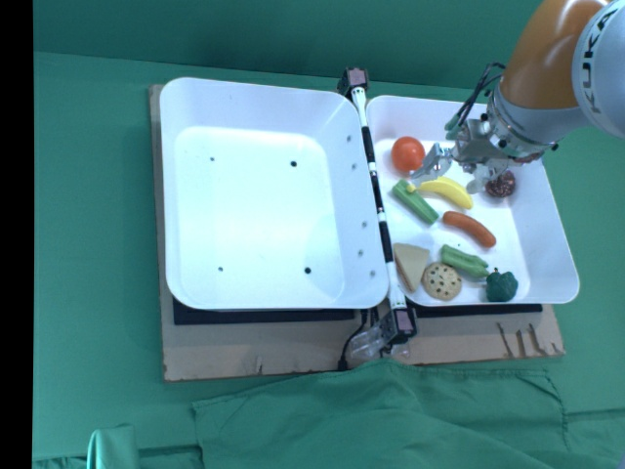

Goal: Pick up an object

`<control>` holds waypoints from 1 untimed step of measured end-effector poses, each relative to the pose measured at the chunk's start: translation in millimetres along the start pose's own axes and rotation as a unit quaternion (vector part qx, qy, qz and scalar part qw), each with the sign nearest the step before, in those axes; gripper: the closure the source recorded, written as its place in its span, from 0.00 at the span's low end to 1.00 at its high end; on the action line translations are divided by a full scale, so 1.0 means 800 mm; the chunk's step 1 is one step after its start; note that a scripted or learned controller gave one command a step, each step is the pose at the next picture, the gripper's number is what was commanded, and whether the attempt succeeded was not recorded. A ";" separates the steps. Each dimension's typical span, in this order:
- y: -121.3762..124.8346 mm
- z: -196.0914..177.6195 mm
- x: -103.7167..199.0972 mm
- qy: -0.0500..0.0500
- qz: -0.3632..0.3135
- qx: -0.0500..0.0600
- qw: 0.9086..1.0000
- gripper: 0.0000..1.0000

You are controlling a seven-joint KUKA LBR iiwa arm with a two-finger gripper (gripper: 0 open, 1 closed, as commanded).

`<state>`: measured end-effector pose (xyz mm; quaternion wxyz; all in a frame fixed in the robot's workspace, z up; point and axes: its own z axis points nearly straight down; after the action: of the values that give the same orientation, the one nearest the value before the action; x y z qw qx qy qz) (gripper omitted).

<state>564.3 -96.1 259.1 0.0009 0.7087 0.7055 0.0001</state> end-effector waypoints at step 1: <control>0.076 0.100 -0.072 -0.001 0.002 -0.002 1.000 0.00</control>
<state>625.1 -154.2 179.5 0.0025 0.7098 0.7044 0.0008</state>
